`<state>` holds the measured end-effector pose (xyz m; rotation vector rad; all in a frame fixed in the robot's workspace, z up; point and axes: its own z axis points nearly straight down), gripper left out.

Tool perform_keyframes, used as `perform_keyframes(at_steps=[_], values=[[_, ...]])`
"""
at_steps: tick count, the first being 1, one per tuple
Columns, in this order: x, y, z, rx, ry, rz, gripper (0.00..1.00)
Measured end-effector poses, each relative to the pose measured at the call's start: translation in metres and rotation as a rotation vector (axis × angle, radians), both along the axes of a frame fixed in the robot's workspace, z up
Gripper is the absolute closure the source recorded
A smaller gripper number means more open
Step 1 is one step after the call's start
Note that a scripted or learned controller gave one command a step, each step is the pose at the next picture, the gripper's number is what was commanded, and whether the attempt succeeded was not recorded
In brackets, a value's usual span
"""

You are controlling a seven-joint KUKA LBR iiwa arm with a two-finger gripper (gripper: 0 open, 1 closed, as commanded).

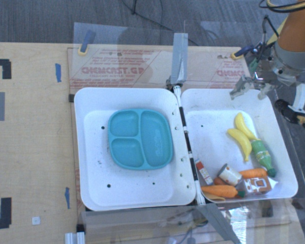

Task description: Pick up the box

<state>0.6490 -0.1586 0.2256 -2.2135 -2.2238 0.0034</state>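
The box (pixel 257 185) is a small orange and white carton lying at the near right of the right bin (pixel 213 136), between two carrots (pixel 221 191). My gripper (pixel 252 89) hangs over the far right corner of that bin, well away from the box. Its two fingers (pixel 239 89) stand spread apart with nothing between them.
Two bananas (pixel 241 133), a green bottle (pixel 263 156), a small red and white pack (pixel 204 173) and a white cup-like item (pixel 229 175) share the right bin. A teal divided plate (pixel 141 139) lies in the left bin (pixel 91 151). A grey post (pixel 179 60) stands behind the bins.
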Motion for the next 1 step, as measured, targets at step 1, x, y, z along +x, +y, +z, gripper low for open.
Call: perform_keyframes(at_steps=[1], values=[[-0.0880, 0.0077, -0.0929, 0.001, -0.001, 0.176, 0.00]])
